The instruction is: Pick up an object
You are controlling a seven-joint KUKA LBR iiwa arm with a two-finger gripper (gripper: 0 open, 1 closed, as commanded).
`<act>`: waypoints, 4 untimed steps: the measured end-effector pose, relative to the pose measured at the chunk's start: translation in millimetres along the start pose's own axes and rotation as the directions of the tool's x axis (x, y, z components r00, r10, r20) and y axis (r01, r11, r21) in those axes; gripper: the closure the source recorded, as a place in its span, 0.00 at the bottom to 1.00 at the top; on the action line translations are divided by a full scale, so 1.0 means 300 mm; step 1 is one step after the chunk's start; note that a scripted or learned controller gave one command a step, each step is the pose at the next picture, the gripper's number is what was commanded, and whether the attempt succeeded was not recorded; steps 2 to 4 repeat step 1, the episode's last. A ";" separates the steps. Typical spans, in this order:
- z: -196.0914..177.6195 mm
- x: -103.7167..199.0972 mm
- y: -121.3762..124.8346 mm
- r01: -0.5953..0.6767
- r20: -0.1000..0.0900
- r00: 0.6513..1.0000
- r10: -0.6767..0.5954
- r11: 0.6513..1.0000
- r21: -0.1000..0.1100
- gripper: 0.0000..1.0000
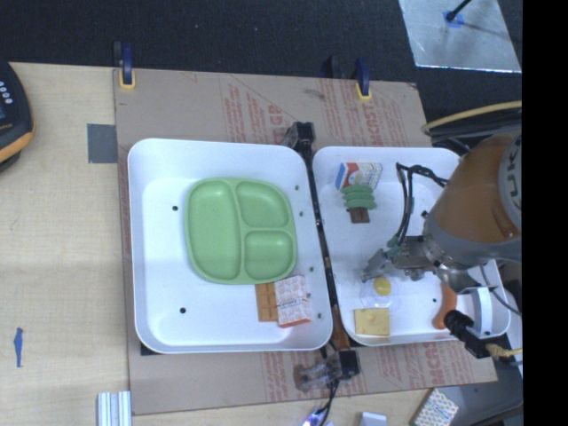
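The arm (475, 198) reached in from the right over the right bin (330, 238), its gripper (383, 269) low above the bin floor. Whether the jaws were spread or pressed together could not be told from above. A small yellow ball (382, 285) lay just below the gripper, touching or nearly touching it, and a yellow block (372, 321) sat near the bin's front wall. A green toy (359, 199) and a small carton (358, 175) rested together at the bin's far end; an orange piece (441, 313) showed beside the arm. In the left bin (151, 238), a green divided plate (240, 229) lay in the middle, with a packet (291, 301) and a brown cracker (264, 303) just in front of it.
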State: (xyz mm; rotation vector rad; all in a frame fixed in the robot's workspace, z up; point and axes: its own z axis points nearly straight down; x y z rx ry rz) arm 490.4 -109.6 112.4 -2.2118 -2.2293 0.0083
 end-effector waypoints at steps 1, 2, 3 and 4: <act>-0.034 -0.003 0.000 0.000 0.001 1.000 0.000 1.000 0.000 1.00; -0.034 -0.003 0.000 0.000 0.001 1.000 0.000 1.000 0.000 1.00; -0.034 -0.003 0.000 0.000 0.001 1.000 0.000 1.000 0.000 1.00; -0.034 -0.003 0.000 0.000 0.001 1.000 0.000 1.000 0.000 1.00</act>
